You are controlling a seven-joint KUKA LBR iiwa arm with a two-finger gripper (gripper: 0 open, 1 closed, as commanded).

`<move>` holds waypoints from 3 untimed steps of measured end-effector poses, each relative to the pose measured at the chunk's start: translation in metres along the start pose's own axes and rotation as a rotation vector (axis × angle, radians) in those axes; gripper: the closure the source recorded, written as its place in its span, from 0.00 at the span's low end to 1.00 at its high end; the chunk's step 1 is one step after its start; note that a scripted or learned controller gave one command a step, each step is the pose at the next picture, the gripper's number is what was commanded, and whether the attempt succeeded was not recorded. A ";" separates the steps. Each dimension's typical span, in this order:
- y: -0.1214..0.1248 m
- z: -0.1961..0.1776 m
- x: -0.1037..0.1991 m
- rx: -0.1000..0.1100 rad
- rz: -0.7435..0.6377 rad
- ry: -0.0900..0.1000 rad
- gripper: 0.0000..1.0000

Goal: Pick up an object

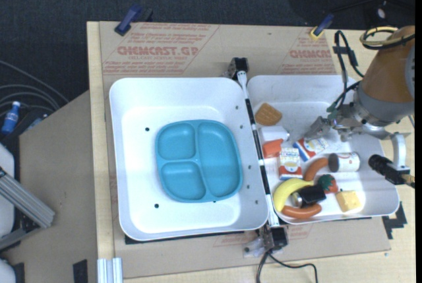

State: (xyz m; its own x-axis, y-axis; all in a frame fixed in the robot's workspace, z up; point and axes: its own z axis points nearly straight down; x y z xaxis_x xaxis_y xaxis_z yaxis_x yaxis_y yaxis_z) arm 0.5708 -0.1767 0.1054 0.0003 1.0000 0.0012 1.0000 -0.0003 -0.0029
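Observation:
The right bin [297, 87] holds a heap of toy food. A brown cookie [268, 115] lies near its left wall, with an orange-red block [271, 148] and a small white carton [289, 160] below it. A red, white and blue carton [306, 148] sits mid-bin. Further forward lie a red sausage [316, 167], a white can [347, 161], a yellow banana [285, 191], a black object [310, 196], a second sausage [302, 212] and a cheese wedge [349, 200]. My gripper [322, 130] hangs low in the bin just above the red, white and blue carton, reaching in from the right.
The left bin [132, 143] bears a blue divided plate [198, 160]. The arm's orange band [389, 74] and grey wrist [379, 110] overhang the right bin's far right side. Black clips [239, 66] join the bins at the back and at the front.

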 end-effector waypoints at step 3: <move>0.039 0.011 0.060 -0.006 -0.001 -0.002 0.00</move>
State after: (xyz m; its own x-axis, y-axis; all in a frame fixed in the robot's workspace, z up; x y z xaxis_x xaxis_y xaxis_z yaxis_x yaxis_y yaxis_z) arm 0.6098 -0.1163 0.0948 -0.0004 1.0000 -0.0010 1.0000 0.0004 0.0033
